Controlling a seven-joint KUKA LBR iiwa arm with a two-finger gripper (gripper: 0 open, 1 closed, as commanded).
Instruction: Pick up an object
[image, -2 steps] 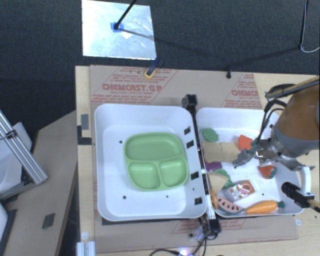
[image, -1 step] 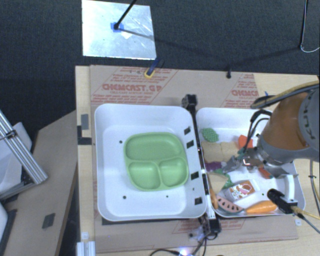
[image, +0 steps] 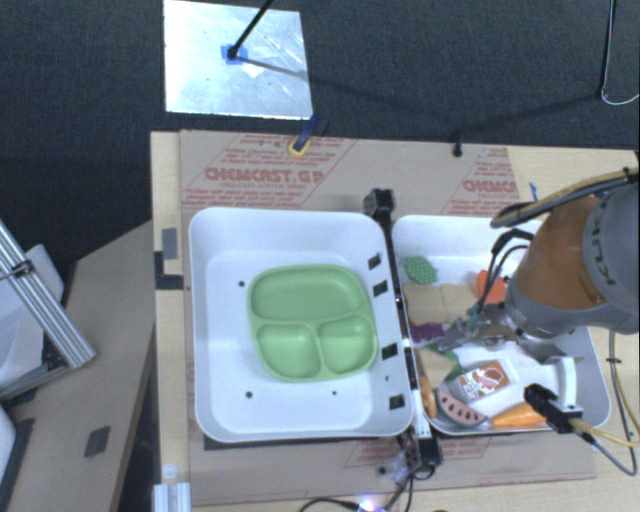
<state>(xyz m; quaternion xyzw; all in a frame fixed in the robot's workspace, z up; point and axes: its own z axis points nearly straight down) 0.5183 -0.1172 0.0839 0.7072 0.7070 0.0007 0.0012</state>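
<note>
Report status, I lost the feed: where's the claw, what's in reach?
Claw low in right bin, grip state unclear. Toys clustered beneath: watermelon slice, carrot. Green tray in left bin.

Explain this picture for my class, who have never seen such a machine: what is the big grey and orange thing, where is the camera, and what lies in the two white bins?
The camera looks down from above at a slant. The grey and orange shape is a robot arm reaching in from the right; its gripper hangs low over the right bin. That bin holds small toy-like items, among them a green piece, a watermelon slice and an orange carrot-like piece. The left bin holds a green divided plate. Whether the gripper holds anything cannot be told.
</note>
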